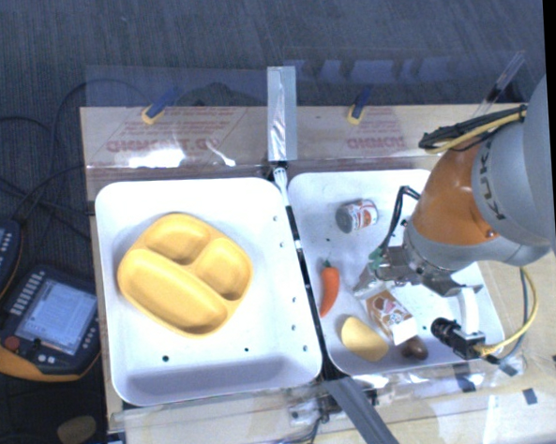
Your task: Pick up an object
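Observation:
The right bin [310,214] holds a small tin can [356,215] lying on its side, an orange carrot [328,289], a yellow rounded piece [363,339], a white and orange snack packet [391,316] and a small dark brown item [414,349]. My gripper [384,266] hangs over the middle of this bin, just above the packet and right of the carrot. The wrist hides its tips.
The left bin [127,366] holds a large yellow lumpy object [183,272]. A metal divider [281,104] stands between the bins at the back. Pendants and cables lie on the floor at the left [40,320]. The arm's bulk [488,203] covers the right bin's right side.

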Motion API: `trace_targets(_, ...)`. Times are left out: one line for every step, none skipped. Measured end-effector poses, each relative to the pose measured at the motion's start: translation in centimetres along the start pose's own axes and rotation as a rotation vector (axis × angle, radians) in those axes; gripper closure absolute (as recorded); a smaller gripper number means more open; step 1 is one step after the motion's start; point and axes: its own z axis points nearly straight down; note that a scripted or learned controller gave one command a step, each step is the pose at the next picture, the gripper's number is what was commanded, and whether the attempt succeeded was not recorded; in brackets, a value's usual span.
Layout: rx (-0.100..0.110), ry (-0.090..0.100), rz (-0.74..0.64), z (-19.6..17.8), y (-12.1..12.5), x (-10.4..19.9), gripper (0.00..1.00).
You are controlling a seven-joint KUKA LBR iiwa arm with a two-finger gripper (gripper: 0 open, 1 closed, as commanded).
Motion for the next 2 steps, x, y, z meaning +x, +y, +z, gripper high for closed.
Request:
trace_targets(0.015, -0.001, -0.001, -13.06, -0.61, 6.14, 1.00)
trace_targets(0.016, -0.001, -0.001, -13.04, -0.62, 6.13, 0.00)
